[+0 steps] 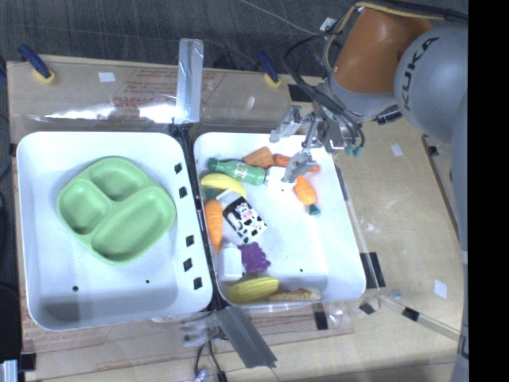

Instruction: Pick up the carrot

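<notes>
A long orange carrot (213, 223) lies along the left wall of the right bin (334, 245), beside the small cow-patterned carton (244, 218). A shorter carrot with a green tip (306, 192) lies near the bin's far right side. My gripper (291, 147) hangs over the bin's far right part, just above and left of the short carrot. It is open, with nothing between its fingers (298, 166). The long carrot sits well to the gripper's lower left.
The right bin also holds a green bottle (237, 170), a banana (223, 184), an orange wedge (258, 157), purple grapes (254, 257) and a corn cob (252, 289). A green divided plate (116, 208) sits in the left bin (40, 277).
</notes>
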Tool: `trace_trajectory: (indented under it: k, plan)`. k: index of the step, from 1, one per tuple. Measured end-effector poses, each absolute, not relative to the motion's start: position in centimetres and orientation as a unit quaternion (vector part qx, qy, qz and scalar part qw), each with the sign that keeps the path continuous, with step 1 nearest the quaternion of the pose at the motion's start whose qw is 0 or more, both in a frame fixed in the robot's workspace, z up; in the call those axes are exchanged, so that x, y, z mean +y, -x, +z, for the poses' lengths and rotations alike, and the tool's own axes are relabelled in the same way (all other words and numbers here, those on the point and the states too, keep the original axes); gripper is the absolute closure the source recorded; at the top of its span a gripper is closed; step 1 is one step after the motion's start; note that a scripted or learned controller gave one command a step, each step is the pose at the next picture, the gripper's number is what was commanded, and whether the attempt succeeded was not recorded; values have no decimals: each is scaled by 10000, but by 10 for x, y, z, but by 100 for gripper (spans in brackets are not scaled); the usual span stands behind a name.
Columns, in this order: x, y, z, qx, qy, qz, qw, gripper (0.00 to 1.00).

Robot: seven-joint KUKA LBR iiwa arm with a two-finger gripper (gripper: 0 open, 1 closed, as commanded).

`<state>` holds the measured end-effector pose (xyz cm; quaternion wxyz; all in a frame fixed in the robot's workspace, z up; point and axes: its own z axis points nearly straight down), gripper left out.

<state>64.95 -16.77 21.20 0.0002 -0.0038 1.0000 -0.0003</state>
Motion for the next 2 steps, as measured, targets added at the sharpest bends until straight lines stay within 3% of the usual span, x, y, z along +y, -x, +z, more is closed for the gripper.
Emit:
trace_trajectory:
  k: [1, 2]
  plan:
    - [-197, -656, 89, 9981, 620, 8, -19, 0]
    - [-209, -617, 93, 9866, 1629, 4, -1, 0]
